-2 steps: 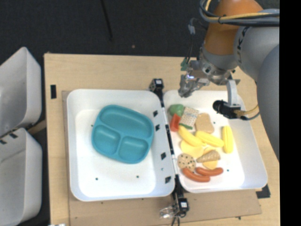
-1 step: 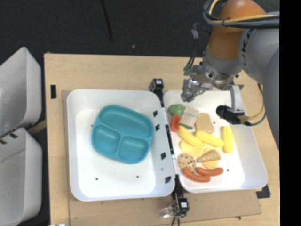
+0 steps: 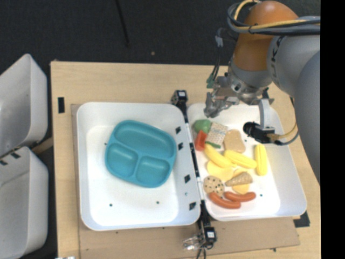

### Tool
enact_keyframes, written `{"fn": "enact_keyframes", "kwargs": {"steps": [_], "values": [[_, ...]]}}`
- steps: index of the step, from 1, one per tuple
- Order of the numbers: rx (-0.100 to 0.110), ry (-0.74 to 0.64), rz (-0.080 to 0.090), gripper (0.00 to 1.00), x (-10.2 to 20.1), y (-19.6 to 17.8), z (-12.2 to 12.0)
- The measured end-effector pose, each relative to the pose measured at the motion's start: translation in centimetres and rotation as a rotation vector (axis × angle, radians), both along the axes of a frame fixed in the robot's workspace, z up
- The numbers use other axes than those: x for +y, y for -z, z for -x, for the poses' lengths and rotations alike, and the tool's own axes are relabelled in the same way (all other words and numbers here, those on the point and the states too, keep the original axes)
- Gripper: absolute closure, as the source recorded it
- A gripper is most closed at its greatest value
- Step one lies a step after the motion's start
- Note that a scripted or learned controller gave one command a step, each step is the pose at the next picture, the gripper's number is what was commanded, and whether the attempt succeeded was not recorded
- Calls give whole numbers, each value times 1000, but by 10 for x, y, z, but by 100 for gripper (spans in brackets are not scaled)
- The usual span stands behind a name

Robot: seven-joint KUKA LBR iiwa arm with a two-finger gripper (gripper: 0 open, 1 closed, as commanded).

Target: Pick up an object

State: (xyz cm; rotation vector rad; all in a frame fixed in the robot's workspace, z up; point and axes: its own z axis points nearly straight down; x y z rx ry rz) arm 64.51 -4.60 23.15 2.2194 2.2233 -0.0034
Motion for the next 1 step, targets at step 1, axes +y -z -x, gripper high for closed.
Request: {"fn": "enact_keyframes", "kwargs": {"steps": [1], "values": [[1, 1, -1, 100, -2, -8, 7]]}}
